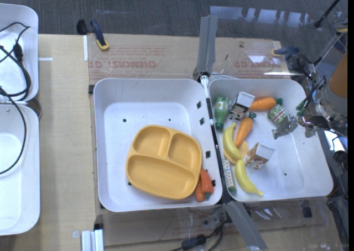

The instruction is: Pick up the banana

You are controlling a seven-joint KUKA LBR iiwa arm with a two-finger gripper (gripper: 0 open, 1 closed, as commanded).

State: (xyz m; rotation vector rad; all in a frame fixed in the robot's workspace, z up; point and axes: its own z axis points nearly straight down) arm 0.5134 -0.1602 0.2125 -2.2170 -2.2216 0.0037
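Two bananas (237, 158) lie in the right bin (310, 181) by its left wall. Claw (286, 128), spread and holding nothing, hovers well apart; the neighbouring carrot (244, 130) and carton (258, 155) could foul a grasp.

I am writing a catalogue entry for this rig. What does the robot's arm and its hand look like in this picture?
At the right edge, the orange band of the arm shows, with grey housing beside it. Below it sits the grey metal hand, a small angular piece with thin fingers, reaching over the right shallow white bin. Dark thin cables and rods run around the wrist. No markings are readable at this size.
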